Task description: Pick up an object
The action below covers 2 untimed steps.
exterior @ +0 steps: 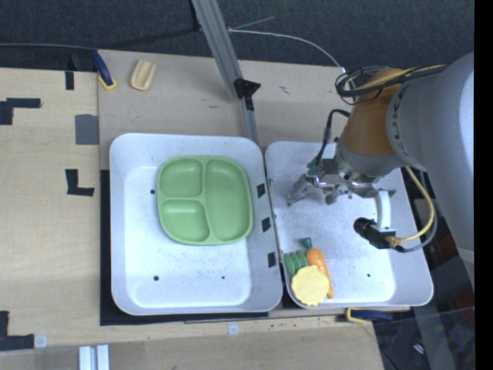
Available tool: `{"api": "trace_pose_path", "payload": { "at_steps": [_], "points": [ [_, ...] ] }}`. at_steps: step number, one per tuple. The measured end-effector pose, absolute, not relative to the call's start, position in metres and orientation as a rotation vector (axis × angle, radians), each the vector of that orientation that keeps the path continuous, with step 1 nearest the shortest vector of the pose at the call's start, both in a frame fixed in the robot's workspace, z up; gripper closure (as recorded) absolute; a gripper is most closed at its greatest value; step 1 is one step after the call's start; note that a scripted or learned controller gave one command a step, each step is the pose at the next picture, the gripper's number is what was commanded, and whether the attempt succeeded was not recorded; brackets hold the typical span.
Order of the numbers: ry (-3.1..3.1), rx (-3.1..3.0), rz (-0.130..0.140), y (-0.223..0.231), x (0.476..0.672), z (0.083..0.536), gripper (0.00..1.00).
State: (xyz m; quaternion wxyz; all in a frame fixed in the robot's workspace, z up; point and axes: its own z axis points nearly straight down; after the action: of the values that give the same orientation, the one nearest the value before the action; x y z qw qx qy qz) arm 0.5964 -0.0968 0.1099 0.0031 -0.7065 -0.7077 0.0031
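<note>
My gripper (pixel 317 189) of bare shiny metal, my arm (pixel 431 122) in smooth grey casing with a glossy orange band, matt green plastic divided plate (pixel 205 200), speckled white plastic bins (pixel 131 284), smooth plastic toy food (pixel 310 277), pale wood-look surface (pixel 46 230).

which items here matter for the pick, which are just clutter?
Job:
gripper, over the right bin
yellow toy, orange carrot toy and green toy, clustered in that bin's near-left corner

Lying about:
green divided plate in the left bin
tan block on the bench
</note>
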Motion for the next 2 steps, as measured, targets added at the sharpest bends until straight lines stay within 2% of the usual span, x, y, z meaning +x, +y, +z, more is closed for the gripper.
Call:
{"api": "trace_pose_path", "payload": {
  "at_steps": [1, 2],
  "points": [
    [-2.224, -2.22, 0.003, -0.097, 0.596, 0.088, 0.0],
    [-2.224, -2.217, 0.003, -0.096, 0.596, 0.099, 1.0]
  ]
}}
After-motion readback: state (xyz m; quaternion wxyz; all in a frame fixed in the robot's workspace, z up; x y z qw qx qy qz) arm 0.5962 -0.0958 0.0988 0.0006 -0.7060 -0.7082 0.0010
